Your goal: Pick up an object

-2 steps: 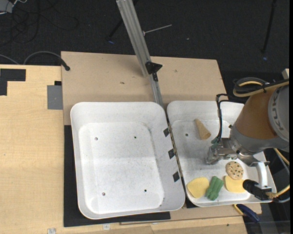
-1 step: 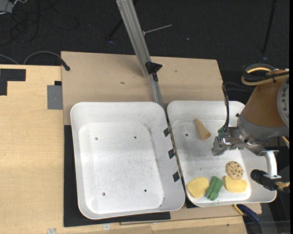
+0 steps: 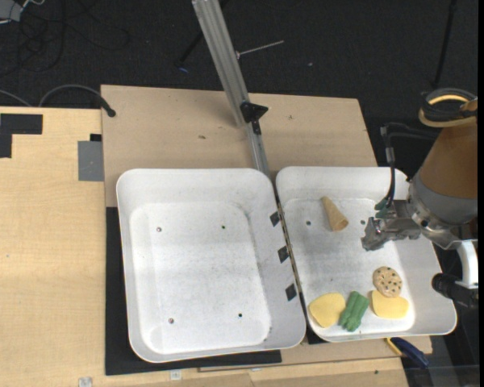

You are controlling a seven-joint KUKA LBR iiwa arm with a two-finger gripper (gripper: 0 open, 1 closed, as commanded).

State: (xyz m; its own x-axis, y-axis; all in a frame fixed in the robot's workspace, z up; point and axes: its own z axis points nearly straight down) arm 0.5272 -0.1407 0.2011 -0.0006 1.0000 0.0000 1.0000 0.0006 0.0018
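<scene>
Green piece point(image 3: 354, 310) sits wedged between 2 yellow pieces point(image 3: 327, 310); gripper point(image 3: 377, 234) hangs above, finger state unclear. Risk: crowding spoils grasp.

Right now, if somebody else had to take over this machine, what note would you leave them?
Gripper: low over the right bin, nothing seen between its fingers.
Items, all in the right bin: cone left of the gripper; cookie below it; two yellow pieces with a green piece between them along the near edge.
Done: nothing picked up.
Left: grab one item and lift it.
</scene>
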